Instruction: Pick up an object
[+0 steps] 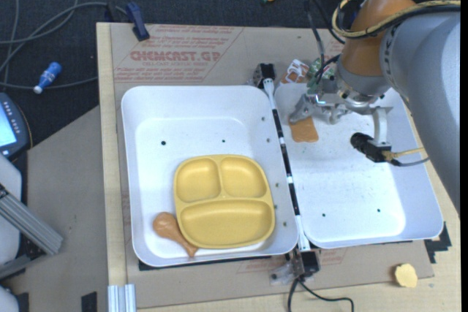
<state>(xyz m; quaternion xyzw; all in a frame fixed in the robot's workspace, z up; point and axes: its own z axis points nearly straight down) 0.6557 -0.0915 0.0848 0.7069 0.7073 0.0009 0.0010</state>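
Just under the gripper [316,112], at the far left corner of the right bin [365,219], touching or nearly touching: a small flat tan block [305,131]. Probably light and fairly stiff, maybe foam or wood; hard to say which. Little height to catch, so best pinched across its narrow sides, low and square. Close to the wall between the bins, leaving scant room on that side. Grip state: cannot tell. Well off to the gripper's left, in the other bin [146,120]: a yellow divided plate [222,199] and an orange drumstick toy [172,230].
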